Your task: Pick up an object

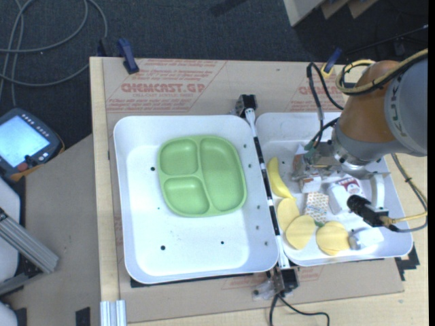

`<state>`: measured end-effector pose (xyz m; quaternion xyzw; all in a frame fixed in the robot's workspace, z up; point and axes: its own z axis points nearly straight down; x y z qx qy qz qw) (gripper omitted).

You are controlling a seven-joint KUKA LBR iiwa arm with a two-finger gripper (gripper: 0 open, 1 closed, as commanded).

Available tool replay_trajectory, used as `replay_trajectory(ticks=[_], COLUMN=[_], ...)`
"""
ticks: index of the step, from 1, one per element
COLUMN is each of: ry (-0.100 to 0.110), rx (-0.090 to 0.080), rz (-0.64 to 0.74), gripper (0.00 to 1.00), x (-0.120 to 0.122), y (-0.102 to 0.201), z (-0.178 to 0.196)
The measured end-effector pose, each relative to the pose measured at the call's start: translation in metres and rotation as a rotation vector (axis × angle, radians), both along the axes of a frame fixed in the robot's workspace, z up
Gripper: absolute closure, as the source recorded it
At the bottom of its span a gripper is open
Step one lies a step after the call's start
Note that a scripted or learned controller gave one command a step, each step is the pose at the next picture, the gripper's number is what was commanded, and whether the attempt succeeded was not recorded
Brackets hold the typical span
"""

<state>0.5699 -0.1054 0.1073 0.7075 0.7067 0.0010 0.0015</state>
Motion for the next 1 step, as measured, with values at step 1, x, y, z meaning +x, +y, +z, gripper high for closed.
replay_trajectory(ticks=[1], ry=[0.003], rx=[0.001], rz=[0.002], gripper=[1.0], x=[0.015], y=[0.0741], z=[0.0774])
